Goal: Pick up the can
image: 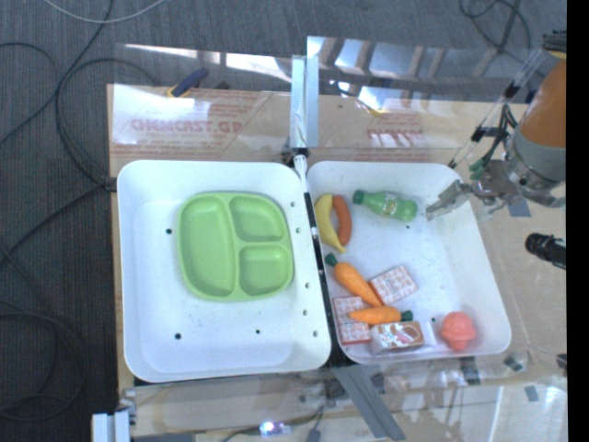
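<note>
My gripper (pixel 451 198) hung over the right bin's (pixel 479 247) far right edge, near the bottle (pixel 386 206), can't tell if open.

Dark grey carpet floor (pixel 138 26) w/ loose black cables (pixel 69 109) around wooden bench (pixel 230 118).

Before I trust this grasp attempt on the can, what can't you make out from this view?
- The hand: small and blurred over the right bin's upper rim; its state is unclear.
- No clear can: the small items near the carrot are too tiny to identify.
- The arm: cut off by the right edge.
</note>
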Controlling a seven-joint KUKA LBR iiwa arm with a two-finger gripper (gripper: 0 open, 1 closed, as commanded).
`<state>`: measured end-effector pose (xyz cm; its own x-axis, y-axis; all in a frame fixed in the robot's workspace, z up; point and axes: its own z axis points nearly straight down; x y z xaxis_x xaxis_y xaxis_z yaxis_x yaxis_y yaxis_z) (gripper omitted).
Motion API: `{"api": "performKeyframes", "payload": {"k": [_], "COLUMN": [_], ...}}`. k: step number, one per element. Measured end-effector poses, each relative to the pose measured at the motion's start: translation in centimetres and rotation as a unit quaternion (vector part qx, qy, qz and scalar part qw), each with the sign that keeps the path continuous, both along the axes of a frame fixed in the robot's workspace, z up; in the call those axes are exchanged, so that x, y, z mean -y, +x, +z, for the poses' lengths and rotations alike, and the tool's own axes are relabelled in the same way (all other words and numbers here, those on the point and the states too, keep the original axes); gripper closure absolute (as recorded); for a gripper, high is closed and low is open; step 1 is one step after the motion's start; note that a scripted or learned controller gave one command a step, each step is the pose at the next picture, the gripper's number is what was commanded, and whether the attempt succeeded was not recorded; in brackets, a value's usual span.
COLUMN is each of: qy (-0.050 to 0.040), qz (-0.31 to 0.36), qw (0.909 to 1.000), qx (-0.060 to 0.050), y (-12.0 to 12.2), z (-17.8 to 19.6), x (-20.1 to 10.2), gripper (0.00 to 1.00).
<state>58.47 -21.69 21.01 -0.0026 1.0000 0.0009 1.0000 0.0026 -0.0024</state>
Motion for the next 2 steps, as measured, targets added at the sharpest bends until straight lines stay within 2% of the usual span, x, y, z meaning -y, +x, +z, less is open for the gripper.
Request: {"api": "performKeyframes", "payload": {"k": [1, 2], "qy": [0.0000, -0.0026], "qz": [0.000, -0.019], "qw": [1.0000, 0.9998], "qx": [0.000, 0.009], "y": [0.0, -7.9], "z": [0.0, -11.0], "x": [0.0, -2.2], "gripper": [0.00, 0.00]}}
